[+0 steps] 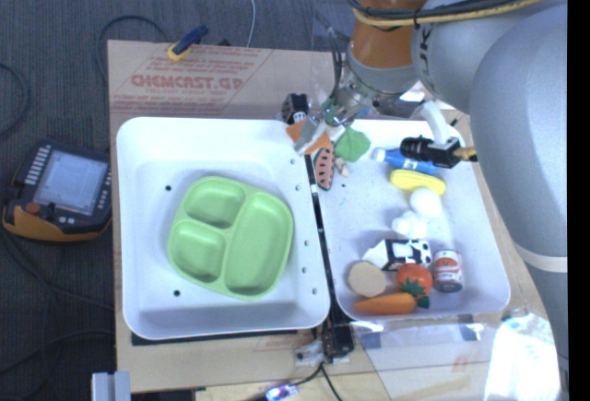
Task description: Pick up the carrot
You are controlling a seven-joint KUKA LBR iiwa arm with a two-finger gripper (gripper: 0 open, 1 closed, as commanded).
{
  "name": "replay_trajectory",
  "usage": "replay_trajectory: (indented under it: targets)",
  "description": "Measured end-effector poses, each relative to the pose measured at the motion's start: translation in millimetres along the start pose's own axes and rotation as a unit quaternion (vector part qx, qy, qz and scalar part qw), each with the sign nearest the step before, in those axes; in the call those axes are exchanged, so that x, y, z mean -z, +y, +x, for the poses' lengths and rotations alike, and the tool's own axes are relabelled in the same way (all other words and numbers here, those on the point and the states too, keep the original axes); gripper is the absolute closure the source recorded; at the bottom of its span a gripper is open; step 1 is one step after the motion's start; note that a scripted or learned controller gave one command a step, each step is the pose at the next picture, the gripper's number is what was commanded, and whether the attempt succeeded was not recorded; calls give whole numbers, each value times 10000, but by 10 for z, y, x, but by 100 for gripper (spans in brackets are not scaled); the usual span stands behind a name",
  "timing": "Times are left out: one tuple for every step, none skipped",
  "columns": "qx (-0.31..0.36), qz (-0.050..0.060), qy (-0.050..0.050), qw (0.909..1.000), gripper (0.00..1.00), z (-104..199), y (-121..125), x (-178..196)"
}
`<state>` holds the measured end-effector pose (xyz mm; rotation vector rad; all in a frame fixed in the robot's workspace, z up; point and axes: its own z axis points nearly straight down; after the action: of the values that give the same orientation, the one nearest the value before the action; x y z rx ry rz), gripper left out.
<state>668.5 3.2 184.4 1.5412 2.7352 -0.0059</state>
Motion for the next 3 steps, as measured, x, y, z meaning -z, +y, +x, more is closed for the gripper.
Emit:
replay_trajectory:
  targets:
    - [-687,-10,31,9976,100,988,224,0]
    - [792,-15,-12,9969,100,294,-124,135]
    - [-1613,6,14,9869,100,780,-74,-12]
